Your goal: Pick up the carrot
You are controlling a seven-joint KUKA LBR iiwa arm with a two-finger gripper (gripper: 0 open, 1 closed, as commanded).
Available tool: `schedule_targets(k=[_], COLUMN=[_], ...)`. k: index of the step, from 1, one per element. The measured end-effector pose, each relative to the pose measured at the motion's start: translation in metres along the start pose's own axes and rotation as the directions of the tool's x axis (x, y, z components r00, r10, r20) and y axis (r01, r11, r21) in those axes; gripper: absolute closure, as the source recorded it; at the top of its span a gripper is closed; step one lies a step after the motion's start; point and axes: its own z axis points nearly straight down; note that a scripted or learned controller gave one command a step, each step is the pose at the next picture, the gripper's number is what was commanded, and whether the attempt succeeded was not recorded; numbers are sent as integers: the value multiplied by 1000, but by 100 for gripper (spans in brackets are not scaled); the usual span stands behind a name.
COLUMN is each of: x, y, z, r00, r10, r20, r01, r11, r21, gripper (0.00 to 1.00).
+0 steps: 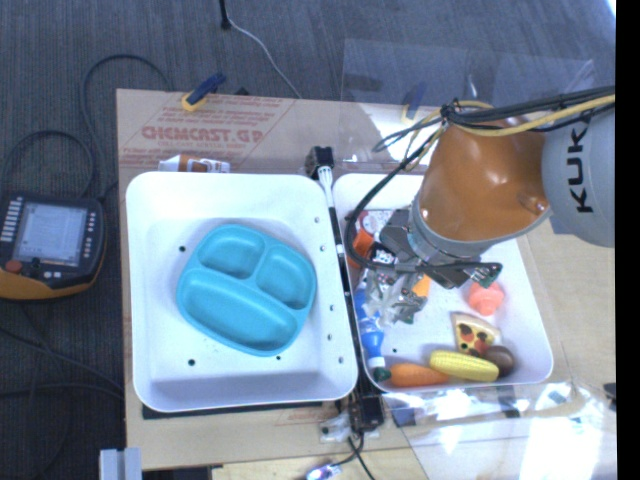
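The orange carrot (416, 375) lies flat near the front wall of the right bin (535, 348), its thick end touching a yellow corn cob (463, 365). My gripper (397, 293) hangs low over the left middle of that bin, under the arm's orange band (480, 183). It sits behind the carrot and apart from it, roughly a hand's width away. The wrist hides much of the bin's back half.
A pizza slice (470, 330), a pink fruit (487, 298), a dark round item (502, 360) and a blue-capped object (371, 340) share the right bin. A blue divided plate (247, 288) lies in the left bin (160, 368). A teach pendant (47, 243) rests at far left.
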Motion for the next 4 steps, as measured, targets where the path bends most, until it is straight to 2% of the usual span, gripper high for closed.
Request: schedule_targets(k=[1, 2, 3, 4], x=[-3, -3, 37, 59], y=[-52, -50, -83, -82], z=[-124, -121, -11, 93], r00=[961, 961, 967, 890], r10=[-275, -276, -255, -456], r20=[6, 5, -1, 4], r01=[275, 276, 255, 456], r11=[961, 961, 967, 890], r21=[6, 0, -12, 9], gripper=[100, 0, 0, 0])
